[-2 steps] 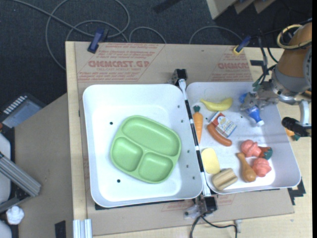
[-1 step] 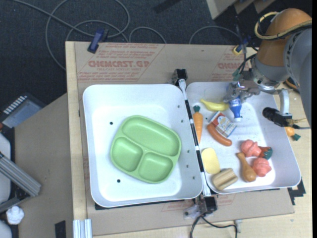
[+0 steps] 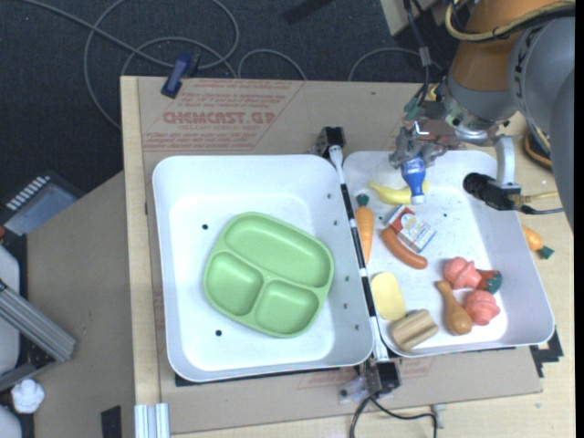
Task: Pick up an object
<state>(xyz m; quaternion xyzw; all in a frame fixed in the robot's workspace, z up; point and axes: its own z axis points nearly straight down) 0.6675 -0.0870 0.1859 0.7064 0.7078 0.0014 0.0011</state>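
Blue bottle (image 3: 415, 177) upright between jaws (image 3: 415, 158), cap down.

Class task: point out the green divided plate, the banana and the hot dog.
green divided plate (image 3: 266, 273), camera view: its centre ridge.
banana (image 3: 391, 192), camera view: its middle.
hot dog (image 3: 403, 247), camera view: mid-length.

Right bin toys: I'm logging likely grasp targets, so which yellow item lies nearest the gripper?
The yellow banana, just beside the gripper at the bin's far edge. The pale yellow piece lies far nearer the camera, beside the divider.

The claw (image 3: 415, 158) hangs over the right bin (image 3: 511, 235), above a small blue bottle (image 3: 416, 177).
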